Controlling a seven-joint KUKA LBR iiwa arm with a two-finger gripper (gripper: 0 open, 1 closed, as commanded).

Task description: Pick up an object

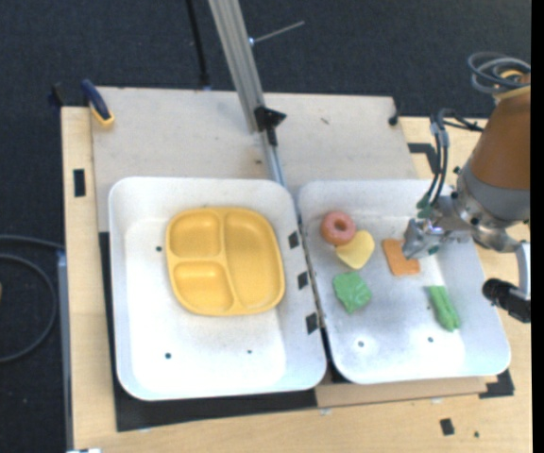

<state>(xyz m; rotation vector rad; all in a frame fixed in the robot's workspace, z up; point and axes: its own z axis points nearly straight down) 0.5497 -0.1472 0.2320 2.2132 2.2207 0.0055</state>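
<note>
On my desk (187,140), the left bin (130,347) holds a glossy yellow three-compartment tray (225,260). The right bin (480,347) carries a pink ring donut (338,226), a yellow heart-like lump (356,250), a knobbly green piece (351,293), a flat orange slab (402,260) and a green pod (443,308). My tool (421,241) hovers at the slab; I cannot tell its spread.

In the right bin (480,347) before me lie five small things, all flat on its floor. A pink ring-shaped donut (338,226) touches a yellow heart-like piece (356,250). Below them sits a crumpled green lump (351,293). An orange flat square (402,260) lies nearer me, and a green stick (443,308) lies slanted below it.
</note>
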